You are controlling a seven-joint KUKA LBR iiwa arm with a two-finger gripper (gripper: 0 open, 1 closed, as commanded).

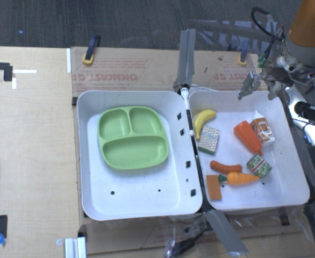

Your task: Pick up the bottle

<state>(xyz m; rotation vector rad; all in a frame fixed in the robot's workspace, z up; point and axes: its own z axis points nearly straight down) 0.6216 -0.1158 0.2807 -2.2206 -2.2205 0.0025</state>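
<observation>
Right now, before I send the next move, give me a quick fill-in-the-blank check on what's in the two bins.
1. The green divided plate lies in the ____ bin.
2. The orange bottle lies in the ____ bin.
3. The banana is coloured ____.
4. The gripper hovers over the right bin's ____ rim.

Missing words: left; right; yellow; far

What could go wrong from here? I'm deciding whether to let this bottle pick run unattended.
1. The orange bottle lies tilted on its side, touching the small carton, so a grasp may bump or catch the carton instead.
2. The gripper sits over the right bin's far rim; descending straight could strike the rim.
3. On its side the bottle may roll or slip toward the green-and-white box.
</observation>
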